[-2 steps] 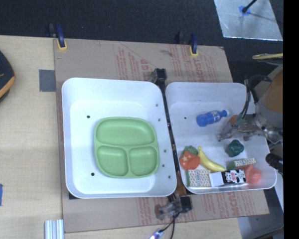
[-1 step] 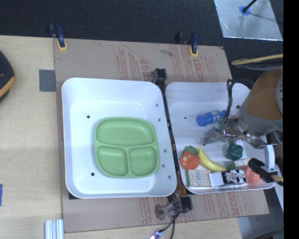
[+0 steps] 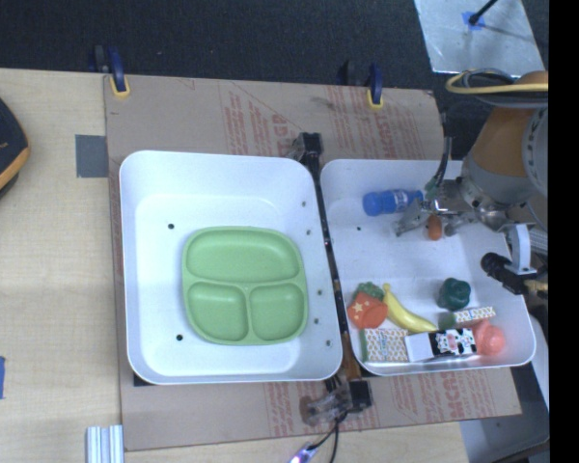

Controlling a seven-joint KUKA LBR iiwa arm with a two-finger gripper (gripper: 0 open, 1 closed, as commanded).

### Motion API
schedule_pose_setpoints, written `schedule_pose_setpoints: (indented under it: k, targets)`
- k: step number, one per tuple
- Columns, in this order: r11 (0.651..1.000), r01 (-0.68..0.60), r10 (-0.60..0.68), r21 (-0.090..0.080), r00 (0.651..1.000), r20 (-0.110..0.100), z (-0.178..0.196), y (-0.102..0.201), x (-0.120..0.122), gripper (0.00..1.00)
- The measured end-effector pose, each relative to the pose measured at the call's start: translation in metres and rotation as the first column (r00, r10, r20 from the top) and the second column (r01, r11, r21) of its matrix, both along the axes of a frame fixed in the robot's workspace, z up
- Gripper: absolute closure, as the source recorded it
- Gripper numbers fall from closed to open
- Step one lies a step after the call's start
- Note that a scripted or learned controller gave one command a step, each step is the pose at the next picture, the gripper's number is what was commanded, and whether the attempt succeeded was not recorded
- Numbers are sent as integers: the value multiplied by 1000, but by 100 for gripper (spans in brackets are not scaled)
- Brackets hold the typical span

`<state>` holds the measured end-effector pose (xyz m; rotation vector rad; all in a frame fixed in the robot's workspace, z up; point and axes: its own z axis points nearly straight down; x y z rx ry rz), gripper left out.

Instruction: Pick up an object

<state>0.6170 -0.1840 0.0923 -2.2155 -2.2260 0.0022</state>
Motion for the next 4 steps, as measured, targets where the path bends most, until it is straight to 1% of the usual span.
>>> schedule_pose_setpoints:
  k: [1,2,3,4]
  targets:
    - [1000,-3,4,6,1000,-26,-4,-27,34,0]
    - [1000,-8,8,1,1000,-16,7,-28,36,100]
    - [1000,-1,1,1,1000,-5,-1,10,39,100]
    - [1000,-1,1,2,1000,-7,-1,72,38,100]
